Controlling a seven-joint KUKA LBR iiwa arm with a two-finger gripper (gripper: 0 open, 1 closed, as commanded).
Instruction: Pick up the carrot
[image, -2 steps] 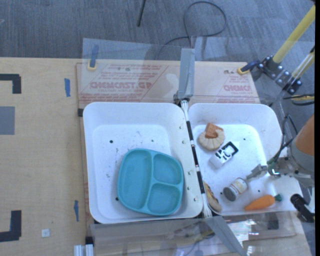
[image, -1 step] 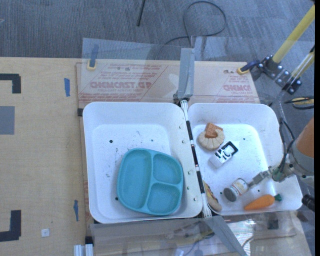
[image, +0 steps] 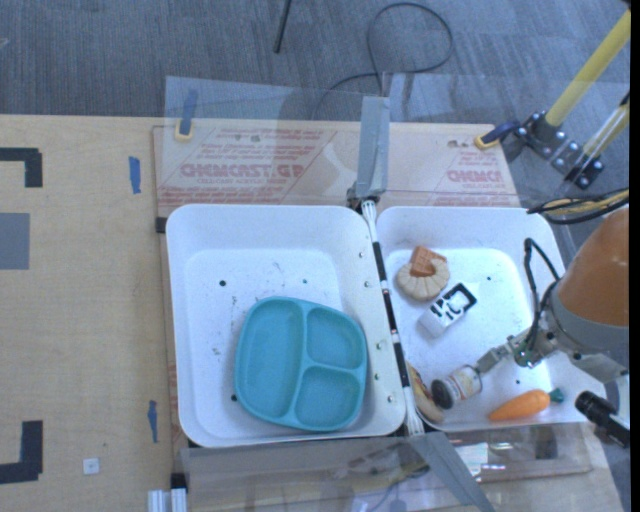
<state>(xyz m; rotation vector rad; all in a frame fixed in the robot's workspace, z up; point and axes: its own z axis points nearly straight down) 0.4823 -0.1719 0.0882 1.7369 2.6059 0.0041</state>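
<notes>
Orange carrot (image: 520, 405) lies flat in the right bin (image: 500, 232), near its rim at 5 o'clock. Hand (image: 497, 357) hangs just at 11 o'clock of it, probably descending for the grasp; I cannot tell its state.

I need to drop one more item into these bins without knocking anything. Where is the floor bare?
Left bin: bare floor behind and left of the teal tray. Right bin: a bare strip along the far wall, right of the pastry. The near edge is crowded: carrot, small jar and the tool sit close together, with the white box just behind.
</notes>
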